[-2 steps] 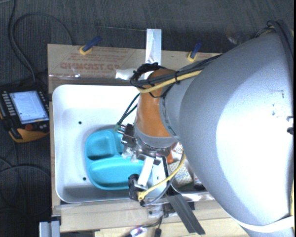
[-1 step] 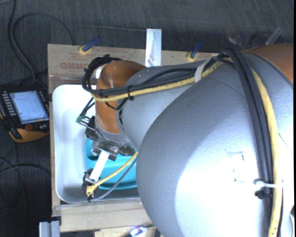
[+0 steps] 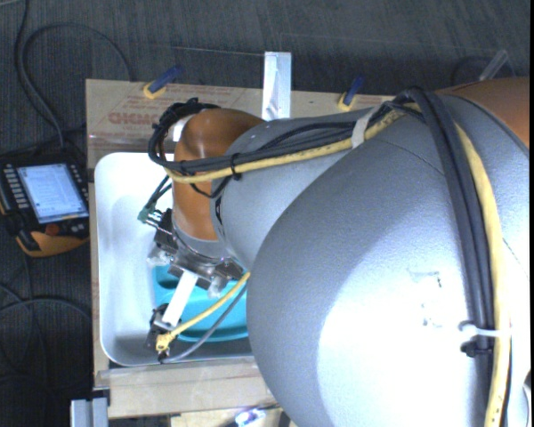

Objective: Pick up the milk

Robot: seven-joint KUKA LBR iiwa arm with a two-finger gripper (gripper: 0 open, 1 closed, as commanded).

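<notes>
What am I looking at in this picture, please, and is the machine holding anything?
This is a single camera fixed above a workbench, looking down at a slant. The huge grey shape is a robot arm reaching in from the right; it looks so large because it passes close to the lens. Its orange band sits just above the wrist, and below that the gripper points down into a shallow white bin. A light blue thing lies in the bin under the wrist. The arm covers most of it, so I cannot tell whether it is the milk, nor whether anything is held. On the floor to the left lies a handheld control pad with a lit screen.
</notes>
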